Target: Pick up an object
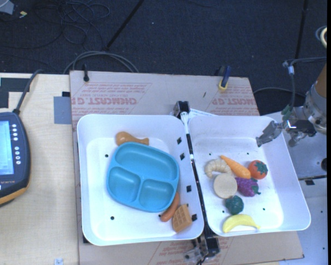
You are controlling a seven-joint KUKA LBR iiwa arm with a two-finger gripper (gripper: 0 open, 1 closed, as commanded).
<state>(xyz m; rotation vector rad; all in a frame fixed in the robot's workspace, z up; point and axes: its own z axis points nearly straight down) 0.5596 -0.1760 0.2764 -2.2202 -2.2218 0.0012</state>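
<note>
The gripper (271, 132), at right of frame with fingers apart and empty, could clip the tightly clustered carrot (235, 166) and tomato (258, 169), nudging both away.

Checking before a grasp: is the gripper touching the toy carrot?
Apart. The camera view shows bare white bin floor between the gripper and the carrot.

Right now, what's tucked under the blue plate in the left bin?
A tan toy drumstick pokes out at the blue plate's far edge; an orange sausage and a waffle at its near corner. Anything fully beneath is covered.
</note>
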